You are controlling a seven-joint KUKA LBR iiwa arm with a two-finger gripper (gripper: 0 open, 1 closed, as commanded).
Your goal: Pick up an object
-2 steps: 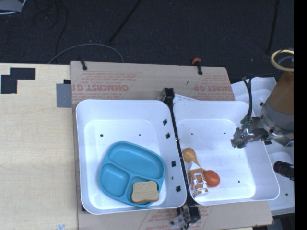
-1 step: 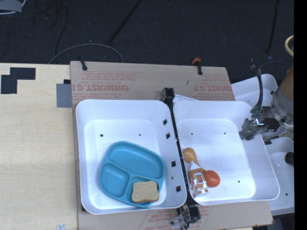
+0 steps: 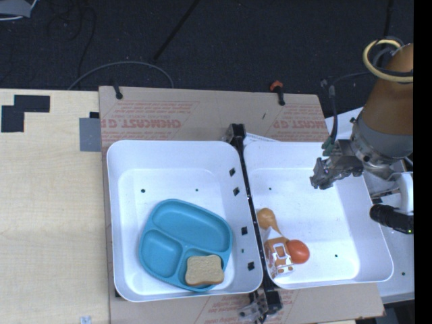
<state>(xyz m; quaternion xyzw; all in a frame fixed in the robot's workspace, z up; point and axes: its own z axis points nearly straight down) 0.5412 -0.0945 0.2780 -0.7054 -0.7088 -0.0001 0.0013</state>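
White plastic bins sat side by side on your bench. Your gripper (image 3: 325, 175) hung over the upper right part of the right bin (image 3: 351, 211), well apart from the things lying in that bin's lower left corner: a tan pear-shaped piece (image 3: 266, 218), a small white and orange item (image 3: 277, 256) and a red-orange ball (image 3: 298, 252) touching it. How far the pincer stood open you could not tell from this angle, and nothing showed in its grasp. The left bin (image 3: 135, 164) held a blue divided tray (image 3: 182, 238) with a tan slice of bread (image 3: 204, 270) in one lower compartment.
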